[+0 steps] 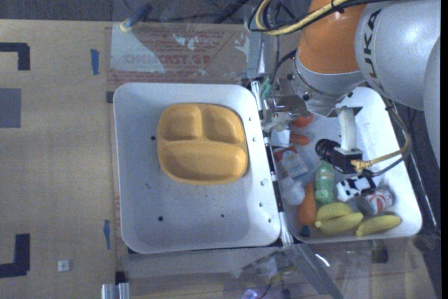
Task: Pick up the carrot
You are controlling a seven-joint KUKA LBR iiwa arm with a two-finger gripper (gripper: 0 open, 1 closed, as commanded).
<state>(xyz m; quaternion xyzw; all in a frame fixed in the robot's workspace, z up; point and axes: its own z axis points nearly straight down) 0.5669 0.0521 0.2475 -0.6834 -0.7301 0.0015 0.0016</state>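
Clearly, we have the carrot point(307, 205) to reach: it lies in the right bin point(413, 210), near its front left corner, just beside the bananas point(357, 220) and a green bottle point(324, 182). Our gripper point(280, 108) sits at the bin's far left edge, well apart from it, and we cannot tell how it stands. We should come straight down over the carrot's middle, closing across its narrow width, clear of the bananas.

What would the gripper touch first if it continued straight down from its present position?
Probably the small orange-red item in the right white bin under the gripper; depth is unclear. The orange carrot lies nearer the camera.
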